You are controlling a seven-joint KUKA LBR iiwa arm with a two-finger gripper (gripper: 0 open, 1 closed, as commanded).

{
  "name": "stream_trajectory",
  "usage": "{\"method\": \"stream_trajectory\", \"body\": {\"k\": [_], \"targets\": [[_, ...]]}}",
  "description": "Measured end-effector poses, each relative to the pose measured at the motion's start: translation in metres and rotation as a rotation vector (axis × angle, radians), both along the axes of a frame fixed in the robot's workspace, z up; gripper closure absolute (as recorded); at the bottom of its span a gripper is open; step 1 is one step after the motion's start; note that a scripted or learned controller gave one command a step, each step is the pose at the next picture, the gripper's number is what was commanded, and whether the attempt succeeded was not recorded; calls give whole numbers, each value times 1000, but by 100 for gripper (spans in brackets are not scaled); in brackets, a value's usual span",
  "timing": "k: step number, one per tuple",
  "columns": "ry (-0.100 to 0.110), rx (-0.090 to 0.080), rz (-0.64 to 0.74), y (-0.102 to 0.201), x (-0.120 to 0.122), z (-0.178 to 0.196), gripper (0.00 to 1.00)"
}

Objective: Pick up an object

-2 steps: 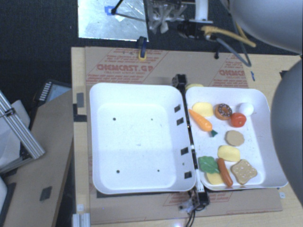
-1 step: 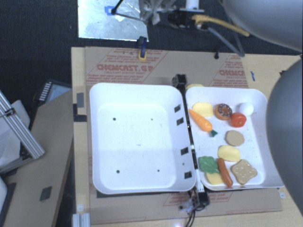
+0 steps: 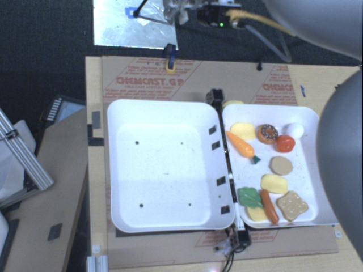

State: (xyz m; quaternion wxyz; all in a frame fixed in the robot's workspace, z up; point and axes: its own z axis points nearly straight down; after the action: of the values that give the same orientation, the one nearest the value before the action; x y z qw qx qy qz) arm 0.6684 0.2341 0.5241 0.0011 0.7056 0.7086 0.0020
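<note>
- While the grey arm [image 3: 340,169] loomed along the side of the right bin [image 3: 313,118] farthest from the carrot [image 3: 240,144], the gripper [image 3: 180,7] hung far up-frame of the carrot, beyond the bench's far edge and over a silvery sheet [image 3: 133,16].
- Whether the gripper was parted or closed could not be made out, and nothing could be seen held in it.
- All the things to pick lay in the right bin, and the carrot lay at a slant near that bin's wall beside the left bin [image 3: 164,103].
- A pale yellow piece [image 3: 243,131] sat just up-frame of the carrot, close enough that contact could not be ruled out.
- A sprinkled donut [image 3: 267,133] lay just beyond the yellow piece, on the carrot's arm side.
- A red tomato [image 3: 285,144] and a white egg [image 3: 294,130] sat farther from the carrot than the donut, the two close together.
- A tan round biscuit [image 3: 281,165] lay down-frame of the tomato, apart from the carrot.
- A second yellow piece [image 3: 274,183] lay just below the biscuit.
- A green leaf [image 3: 248,196] lay well down-frame of the carrot, beside a sausage [image 3: 269,206].
- A slice of toast [image 3: 291,205] lay just beyond the sausage, in the corner far from the carrot.
- On the carrot's other side, the left bin showed its white floor with a few dark dots.
</note>
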Motion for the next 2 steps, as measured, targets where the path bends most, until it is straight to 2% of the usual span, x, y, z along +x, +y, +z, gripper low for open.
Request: {"method": "stream_trajectory", "body": {"k": [1,2], "targets": [[7,-2,0,0,-32,-38,100],[1,-2,-4,0,-4,-54,100]]}}
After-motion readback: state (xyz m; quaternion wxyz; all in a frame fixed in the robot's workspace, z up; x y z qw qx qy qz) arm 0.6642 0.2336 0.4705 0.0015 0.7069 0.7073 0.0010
